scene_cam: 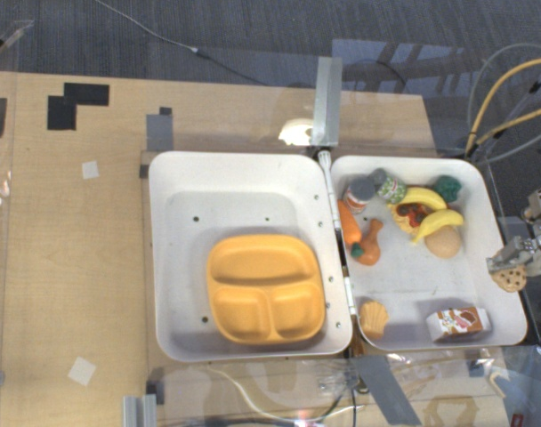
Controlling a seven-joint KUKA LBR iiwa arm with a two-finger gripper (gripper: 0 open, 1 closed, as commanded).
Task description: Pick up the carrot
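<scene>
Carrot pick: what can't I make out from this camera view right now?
- Gripper: at the right edge of the camera view, too small to judge its fingers.
- Carrot: lies against the bin wall; its far side is hidden.
- Green item: too small to identify.

This looks like a robotics lab. A plywood bench (66, 265) carries two white bins (244, 185) fixed with metal brackets (327, 105), toy food props fill the right bin, and yellow cables (502, 87) loop at far right.

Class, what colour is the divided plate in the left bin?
Yellow-orange; the divided plate shows best in the camera view.
</scene>
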